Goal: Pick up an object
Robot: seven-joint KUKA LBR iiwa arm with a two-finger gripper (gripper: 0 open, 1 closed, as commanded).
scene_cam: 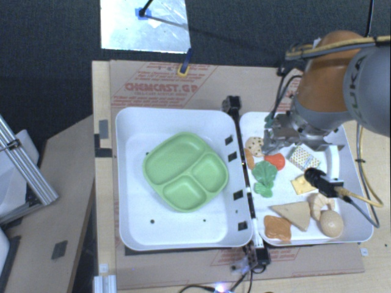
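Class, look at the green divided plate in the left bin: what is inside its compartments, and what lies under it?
The green divided plate shows three bare compartments. It rests on the left bin; the floor directly beneath it is covered.

Light: even, bright overhead | Glare: strong on foil sheet [145, 16] at top; both white bins [131, 163] near blown out | Shadows: soft, short, under green tray [185, 171] and arm [336, 78] | Focus: arm soft and blurred, bin contents fairly sharp | Surround: dark floor, dim, grainy | Edges: slight softness
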